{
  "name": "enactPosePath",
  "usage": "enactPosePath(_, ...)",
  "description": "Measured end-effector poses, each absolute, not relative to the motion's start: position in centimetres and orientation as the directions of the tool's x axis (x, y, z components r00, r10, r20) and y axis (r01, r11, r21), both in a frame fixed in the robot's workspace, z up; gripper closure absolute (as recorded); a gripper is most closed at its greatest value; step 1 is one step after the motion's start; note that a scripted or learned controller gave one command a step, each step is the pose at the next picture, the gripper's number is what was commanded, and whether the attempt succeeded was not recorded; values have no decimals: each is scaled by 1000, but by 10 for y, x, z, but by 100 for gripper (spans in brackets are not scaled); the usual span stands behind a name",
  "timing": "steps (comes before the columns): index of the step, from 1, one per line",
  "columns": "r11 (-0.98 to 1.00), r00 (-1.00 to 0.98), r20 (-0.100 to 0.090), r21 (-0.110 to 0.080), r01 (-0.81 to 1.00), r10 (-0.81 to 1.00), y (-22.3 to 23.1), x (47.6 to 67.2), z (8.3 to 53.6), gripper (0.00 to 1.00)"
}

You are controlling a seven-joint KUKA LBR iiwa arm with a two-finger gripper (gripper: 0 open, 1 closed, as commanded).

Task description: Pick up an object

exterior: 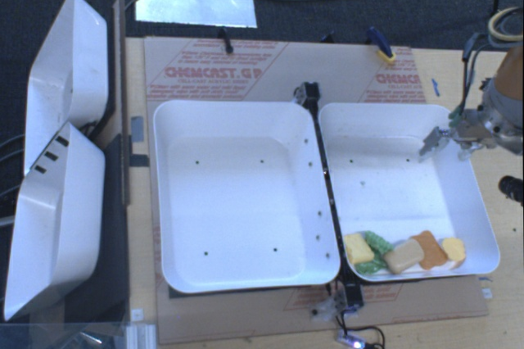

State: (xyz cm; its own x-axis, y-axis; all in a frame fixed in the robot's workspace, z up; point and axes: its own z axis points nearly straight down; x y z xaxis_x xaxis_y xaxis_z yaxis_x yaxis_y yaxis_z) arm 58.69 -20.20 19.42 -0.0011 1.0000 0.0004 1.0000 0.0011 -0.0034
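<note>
In the camera view, the gripper [442, 138] is seen at the upper right corner of the right bin [385, 175], above its floor; whether it is released or clenched cannot be told (nothing is seen between its tips). A row of objects is gathered against the near wall: a yellow piece [357, 247], a green piece [377, 245], a beige block [402, 256], an orange piece [429, 247] and a small yellow piece [454, 249]. The left bin [237, 192] lies just beside.

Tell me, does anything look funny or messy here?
Nothing looks broken or spilled. The toy foods are all bunched along the near edge of the right bin, and the claw sits apart from them at the bin's far right side.
</note>
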Motion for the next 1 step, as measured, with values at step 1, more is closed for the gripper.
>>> enactPosePath(1, 1, -1, -1, 4, 1000, 1000, -203, 536, 95, 0)
